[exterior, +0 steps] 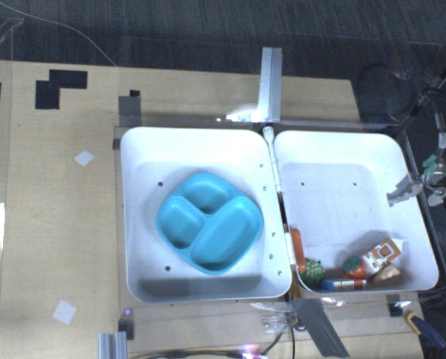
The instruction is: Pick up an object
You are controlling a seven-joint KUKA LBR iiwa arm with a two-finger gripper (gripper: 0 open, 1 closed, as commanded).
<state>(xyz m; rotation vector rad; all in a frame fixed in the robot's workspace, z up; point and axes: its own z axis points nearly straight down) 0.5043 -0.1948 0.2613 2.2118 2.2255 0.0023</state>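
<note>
Gripper point(431, 179) at right edge of frame: grey metal finger, pale housing, small teal-green spot, thin dark cables trailing above.

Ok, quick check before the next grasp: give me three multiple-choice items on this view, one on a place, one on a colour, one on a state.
1. Where does the blue divided plate lie?
A. left bin
B. right bin
C. on the bench

2. What colour is the carrot-shaped toy by the divider?
A. purple
B. orange
C. white

3. How do the small toys lie in the right bin?
A. spread evenly
B. stacked at the far wall
C. bunched along the near edge

Answers: 1 A, it sits mid-floor in the left bin. 2 B, it reads orange-red. 3 C, they cluster at the near wall.
</note>
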